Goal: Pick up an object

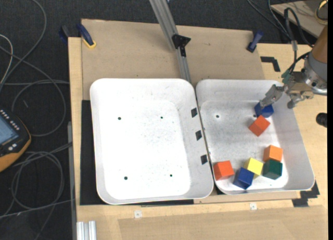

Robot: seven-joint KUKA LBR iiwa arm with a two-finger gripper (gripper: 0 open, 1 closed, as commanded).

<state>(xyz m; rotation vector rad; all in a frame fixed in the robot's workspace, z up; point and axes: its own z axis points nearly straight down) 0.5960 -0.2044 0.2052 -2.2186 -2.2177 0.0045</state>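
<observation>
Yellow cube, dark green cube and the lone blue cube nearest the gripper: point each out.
Yellow cube (255, 165), camera view, top face.
Dark green cube (272, 169), camera view, front face.
Blue cube nearest the gripper (265, 111), camera view, visible top.

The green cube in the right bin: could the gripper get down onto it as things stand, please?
Probably not cleanly. The green cube sits packed against an orange cube and a yellow cube, near the right bin wall, while the gripper hovers farther up.
</observation>
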